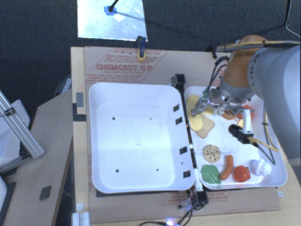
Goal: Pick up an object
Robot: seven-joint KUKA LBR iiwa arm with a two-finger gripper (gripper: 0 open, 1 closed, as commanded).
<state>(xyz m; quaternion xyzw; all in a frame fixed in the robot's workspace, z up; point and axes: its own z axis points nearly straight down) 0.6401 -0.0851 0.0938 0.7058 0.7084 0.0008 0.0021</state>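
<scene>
Gripper [203, 105] low over yellow toys [197, 119] in right bin [277, 173]; grip unclear, we judge it's reaching to grasp.

Several small toy food pieces are seen in the right bin [281, 175]. A round brown cookie [211, 153] lies flat near the middle. An orange sausage [227, 166] is placed just right of it, beside a red tomato [241, 173]. A green leafy piece [210, 174] lies at the near corner. Pale yellow pieces [201, 124] are found farther back.
</scene>
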